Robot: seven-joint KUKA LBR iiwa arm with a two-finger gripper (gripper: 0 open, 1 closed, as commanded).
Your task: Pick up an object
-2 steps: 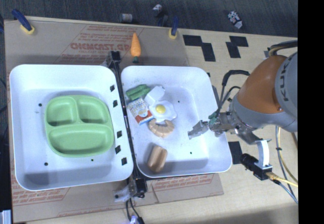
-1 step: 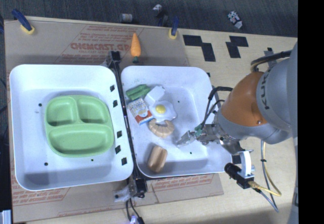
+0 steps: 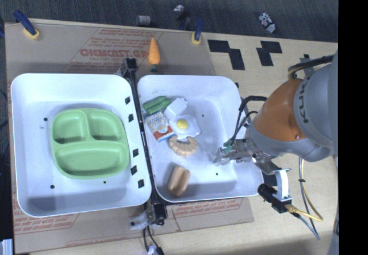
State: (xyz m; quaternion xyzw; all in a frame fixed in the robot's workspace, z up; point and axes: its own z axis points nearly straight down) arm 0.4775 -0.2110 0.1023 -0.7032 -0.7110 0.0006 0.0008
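Note:
The right bin (image 3: 224, 90) holds several toy foods: a fried egg (image 3: 184, 125), a tan pastry (image 3: 183, 146), a brown bread roll (image 3: 178, 179), a green vegetable (image 3: 156, 103) and a small red and white packet (image 3: 157, 125). My gripper (image 3: 223, 157) is low inside this bin near its right wall, to the right of the pastry and apart from it. No object shows at its tip.
The left bin (image 3: 29, 90) holds a green divided plate (image 3: 89, 141). A toy carrot (image 3: 153, 51) lies on the cardboard behind the bins. Blue clamps (image 3: 26, 23) grip the cardboard's back edge. The arm's orange band (image 3: 282, 113) hangs over the right bin's right edge.

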